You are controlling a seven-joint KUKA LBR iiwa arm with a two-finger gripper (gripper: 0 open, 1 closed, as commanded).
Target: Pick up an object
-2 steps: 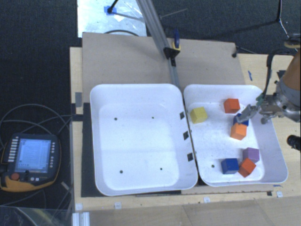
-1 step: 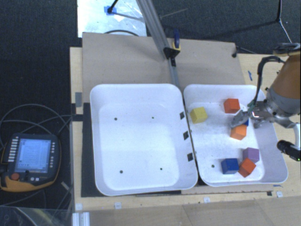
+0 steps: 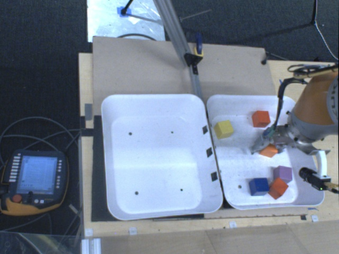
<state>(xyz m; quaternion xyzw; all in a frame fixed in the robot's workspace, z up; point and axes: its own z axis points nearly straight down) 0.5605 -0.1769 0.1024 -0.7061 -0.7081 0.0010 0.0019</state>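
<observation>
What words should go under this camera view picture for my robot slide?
Robot pincer reaches down beside an orange block in the right bin, among yellow, blue and purple blocks.

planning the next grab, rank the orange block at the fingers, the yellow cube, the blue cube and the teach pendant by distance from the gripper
From the gripper:
1. Orange block, right at the tips.
2. Yellow cube, right bin's upper left; blue cube, near edge. Too close to call.
3. Teach pendant, far left, off the bench.

Dark carpet floor point(image 3: 42, 62), pale wooden bench point(image 3: 159, 232), brown board point(image 3: 137, 67) (cardboard-like), teach pendant point(image 3: 34, 181) lying left
</observation>
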